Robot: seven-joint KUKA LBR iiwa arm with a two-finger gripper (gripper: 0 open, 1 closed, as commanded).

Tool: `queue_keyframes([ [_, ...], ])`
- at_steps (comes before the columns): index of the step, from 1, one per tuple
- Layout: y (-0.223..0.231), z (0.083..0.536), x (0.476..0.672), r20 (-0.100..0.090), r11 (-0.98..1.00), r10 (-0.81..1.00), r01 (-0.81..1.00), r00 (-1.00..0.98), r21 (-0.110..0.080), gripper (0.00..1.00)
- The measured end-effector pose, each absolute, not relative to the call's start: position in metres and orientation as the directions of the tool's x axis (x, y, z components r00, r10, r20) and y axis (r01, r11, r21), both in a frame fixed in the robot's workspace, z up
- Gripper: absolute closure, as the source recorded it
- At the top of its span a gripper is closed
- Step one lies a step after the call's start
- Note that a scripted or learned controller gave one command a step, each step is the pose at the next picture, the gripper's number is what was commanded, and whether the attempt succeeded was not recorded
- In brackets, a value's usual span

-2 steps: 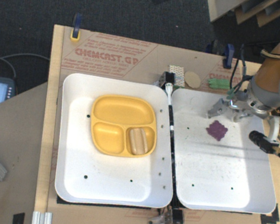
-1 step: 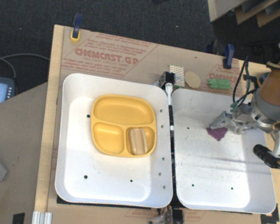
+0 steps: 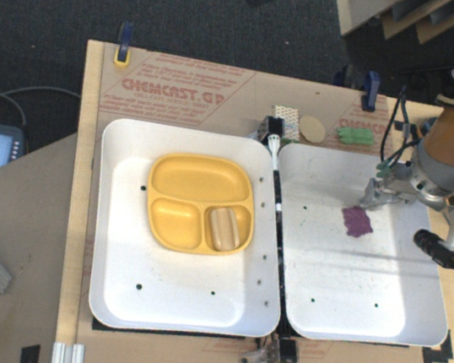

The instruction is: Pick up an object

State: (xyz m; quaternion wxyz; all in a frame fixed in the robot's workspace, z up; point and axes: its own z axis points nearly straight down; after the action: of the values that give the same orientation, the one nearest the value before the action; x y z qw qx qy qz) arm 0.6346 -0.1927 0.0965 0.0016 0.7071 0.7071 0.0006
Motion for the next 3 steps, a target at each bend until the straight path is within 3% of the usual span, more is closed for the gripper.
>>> queue_keyframes([
  [1,-0.193,0.096,0.634,-0.001,0.0,1.0,1.0,0.0,0.002,0.0],
  [2,-0.158,0.084,0.605,0.003,0.002,1.0,1.0,-0.002,-0.005,0.0],
  [3,-0.16,0.096,0.607,0.0,0.0,1.0,1.0,0.0,0.001,1.0],
])
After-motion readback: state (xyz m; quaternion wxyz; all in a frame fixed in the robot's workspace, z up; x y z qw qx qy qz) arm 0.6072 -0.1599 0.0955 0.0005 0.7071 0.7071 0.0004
